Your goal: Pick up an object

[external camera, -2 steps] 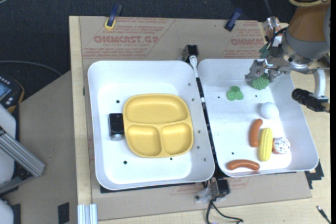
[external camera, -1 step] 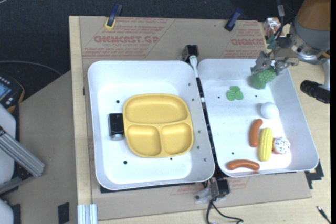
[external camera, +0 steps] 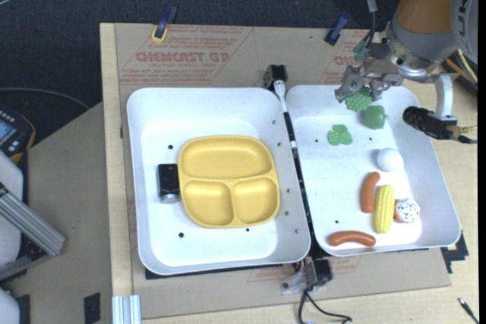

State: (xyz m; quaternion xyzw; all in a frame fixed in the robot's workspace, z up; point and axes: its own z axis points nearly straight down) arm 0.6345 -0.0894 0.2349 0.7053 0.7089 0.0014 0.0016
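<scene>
Arm in from right, wrist bent down, claw (external camera: pixel 363 91) low.

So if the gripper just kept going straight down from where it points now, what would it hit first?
Most likely the green toy vegetable at the far end of the right bin. The gripper sits right above or on it, though height is hard to judge from this slanted view. A second green piece lies just beside.

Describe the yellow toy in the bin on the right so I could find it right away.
Look in the right white bin, toward its near right corner. There the corn cob lies lengthwise between an orange-red sausage and a small white speckled piece. It is the one yellow thing there, ribbed with kernel rows.
</scene>
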